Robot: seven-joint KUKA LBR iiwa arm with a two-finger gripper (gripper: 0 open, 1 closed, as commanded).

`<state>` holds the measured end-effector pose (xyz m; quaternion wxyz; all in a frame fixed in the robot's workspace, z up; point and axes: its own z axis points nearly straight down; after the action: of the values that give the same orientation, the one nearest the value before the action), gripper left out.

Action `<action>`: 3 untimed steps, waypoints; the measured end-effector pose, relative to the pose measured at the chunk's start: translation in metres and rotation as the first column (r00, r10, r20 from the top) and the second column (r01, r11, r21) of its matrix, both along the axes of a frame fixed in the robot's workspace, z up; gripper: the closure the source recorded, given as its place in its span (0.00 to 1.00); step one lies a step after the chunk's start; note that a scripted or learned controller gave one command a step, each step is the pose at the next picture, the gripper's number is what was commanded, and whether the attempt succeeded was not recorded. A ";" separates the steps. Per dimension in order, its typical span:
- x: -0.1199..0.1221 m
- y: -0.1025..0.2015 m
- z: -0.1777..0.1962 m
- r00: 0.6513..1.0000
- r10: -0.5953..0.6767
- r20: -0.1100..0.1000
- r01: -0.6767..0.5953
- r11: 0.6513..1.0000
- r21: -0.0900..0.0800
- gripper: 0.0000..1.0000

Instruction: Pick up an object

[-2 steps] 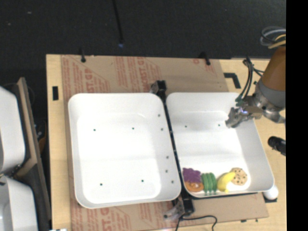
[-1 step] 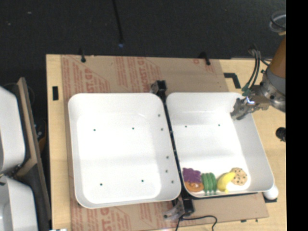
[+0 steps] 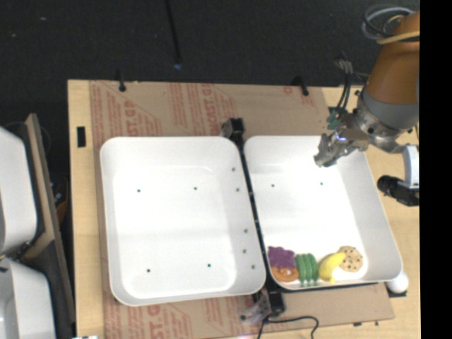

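2 white bins [image 3: 176,217] on cardboard-covered bench [image 3: 155,108].

Two bins side by side, objects [image 3: 315,265] along right bin [image 3: 367,189] near edge

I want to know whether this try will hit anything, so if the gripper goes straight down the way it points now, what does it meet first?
Most likely the bare white floor of the right bin near its far edge. The gripper points down there, while the toy food lies along the near wall, well off that line. Depth is hard to judge from this slanted view.
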<state>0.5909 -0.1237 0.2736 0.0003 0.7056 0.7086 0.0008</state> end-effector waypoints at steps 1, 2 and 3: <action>0.013 0.048 0.003 1.000 -0.001 -0.001 0.001 1.000 0.000 1.00; 0.029 0.102 -0.015 1.000 0.000 -0.003 0.000 1.000 0.000 1.00; 0.044 0.146 -0.031 1.000 -0.001 -0.002 0.001 1.000 0.000 1.00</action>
<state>0.6350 0.0225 0.2431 -0.0003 0.7061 0.7082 -0.0001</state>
